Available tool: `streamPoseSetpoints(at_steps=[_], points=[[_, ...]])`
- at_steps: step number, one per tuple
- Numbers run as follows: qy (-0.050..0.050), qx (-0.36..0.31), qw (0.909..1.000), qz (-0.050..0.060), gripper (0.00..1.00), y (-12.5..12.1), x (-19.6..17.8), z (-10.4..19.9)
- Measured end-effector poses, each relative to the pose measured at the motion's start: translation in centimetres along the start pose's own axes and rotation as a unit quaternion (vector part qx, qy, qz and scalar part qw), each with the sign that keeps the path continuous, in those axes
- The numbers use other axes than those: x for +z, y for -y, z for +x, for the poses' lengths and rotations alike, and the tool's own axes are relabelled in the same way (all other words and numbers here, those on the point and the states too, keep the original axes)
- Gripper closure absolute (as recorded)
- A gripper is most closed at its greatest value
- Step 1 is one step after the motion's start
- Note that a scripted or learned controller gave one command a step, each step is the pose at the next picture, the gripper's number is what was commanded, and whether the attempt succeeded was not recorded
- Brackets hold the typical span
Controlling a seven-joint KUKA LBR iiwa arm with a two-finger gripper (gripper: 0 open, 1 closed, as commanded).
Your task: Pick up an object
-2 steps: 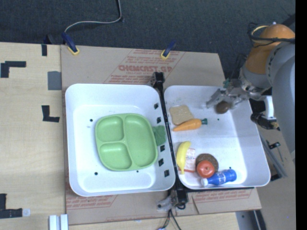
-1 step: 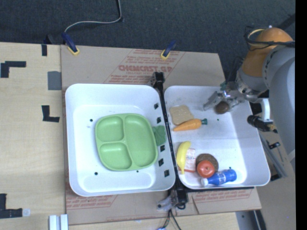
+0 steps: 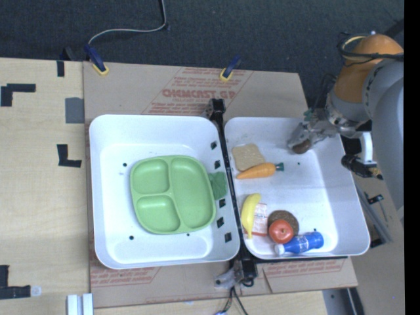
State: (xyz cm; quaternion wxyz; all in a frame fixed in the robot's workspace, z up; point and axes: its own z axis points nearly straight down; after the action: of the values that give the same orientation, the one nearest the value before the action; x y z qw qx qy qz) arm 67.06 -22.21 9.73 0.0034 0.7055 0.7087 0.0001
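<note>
Left bin (image 3: 105, 136): we note a green divided plate (image 3: 172, 193) at its centre. Right bin (image 3: 328, 195): toast (image 3: 248, 156) and carrot (image 3: 256, 170) near its left wall; banana (image 3: 250, 213), apple (image 3: 281, 230), blue bottle (image 3: 300, 243) along its front edge. Gripper (image 3: 303, 141) over its far right corner; finger state we cannot tell.

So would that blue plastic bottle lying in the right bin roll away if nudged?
Probably. The blue plastic bottle lies on its side and looks round, so it may roll, though the red apple beside it might block it. Its smooth surface could slip from a grip.
</note>
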Motion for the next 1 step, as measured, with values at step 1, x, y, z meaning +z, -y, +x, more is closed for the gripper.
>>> streamPoseSetpoints(at_steps=[1], points=[[-0.001,0.002,1.0,0.002,1.0,5.99,-5.59,-0.19]])
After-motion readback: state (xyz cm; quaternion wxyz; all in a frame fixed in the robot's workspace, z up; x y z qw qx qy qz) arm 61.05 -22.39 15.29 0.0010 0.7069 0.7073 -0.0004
